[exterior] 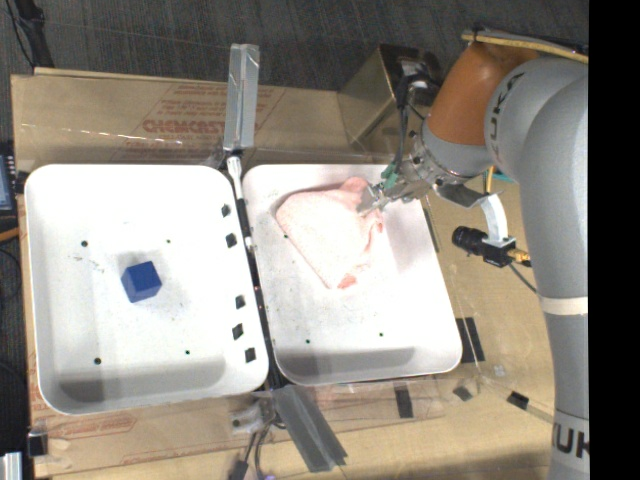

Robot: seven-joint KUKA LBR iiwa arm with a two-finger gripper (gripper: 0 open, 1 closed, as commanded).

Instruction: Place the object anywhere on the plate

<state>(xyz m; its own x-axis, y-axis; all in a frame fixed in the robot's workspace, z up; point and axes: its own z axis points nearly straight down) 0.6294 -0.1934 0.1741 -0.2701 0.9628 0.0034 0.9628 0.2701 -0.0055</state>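
Carrying needs care: the jaws (383, 194), state unclear, sit at the pink cloth's (325, 230) edge, blue cube (142, 280) far off.

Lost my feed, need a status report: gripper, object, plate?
Gripper over right bin's far edge, at pink plate. Blue cube alone in left bin. Divider between them.

We see 2 white bins side by side. In the left bin (60, 268), 1 blue cube (142, 280) sits alone near the middle. In the right bin (420, 318), a pink plate (322, 233) lies toward the back, and the gripper (385, 190) is down at its upper right edge.
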